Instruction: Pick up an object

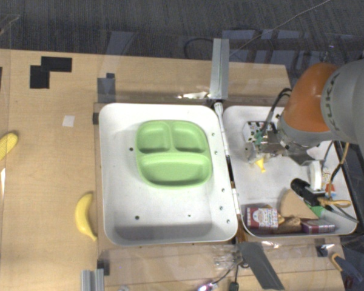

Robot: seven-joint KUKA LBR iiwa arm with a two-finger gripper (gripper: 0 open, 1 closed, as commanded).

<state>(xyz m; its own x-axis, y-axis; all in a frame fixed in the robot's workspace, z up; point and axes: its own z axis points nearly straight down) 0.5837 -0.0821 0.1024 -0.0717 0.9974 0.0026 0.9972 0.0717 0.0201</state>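
at the far left a yellow toy corn cob [1, 150] and a yellow plastic banana [84, 216] lie on the wooden desk [42, 187], outside the bins. the left white bin [118, 223] holds a green divided plastic plate [171, 151]. over the upper half of the right white bin [255, 190] hangs the grey arm with the orange band [309, 102]. a small yellow piece [261, 163] lies just below its jaws, and i cannot tell whether the jaws are apart or together. a dark red box [262, 217] sits by the near wall. the yellow piece looks the likeliest target. centre over it, come straight down and close only at the bin floor, since so small a thing would slip easily.
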